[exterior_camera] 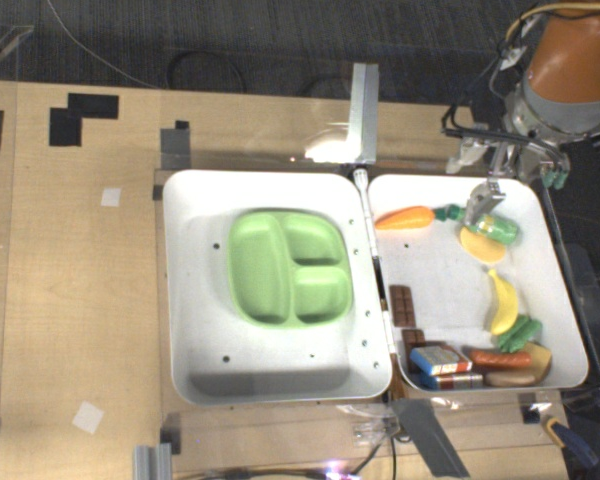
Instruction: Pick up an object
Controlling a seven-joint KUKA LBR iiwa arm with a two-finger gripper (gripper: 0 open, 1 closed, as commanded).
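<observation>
While its opening is unclear, the tool (488, 200) hovers near the right bin's (570, 298) far edge.

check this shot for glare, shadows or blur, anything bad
In the camera view, a bright glare patch washes out the bench just above the bins; a soft shadow lies along the left bin's near wall; the arm at top right looks slightly soft; the carrot and banana in the right bin read clearly.
</observation>
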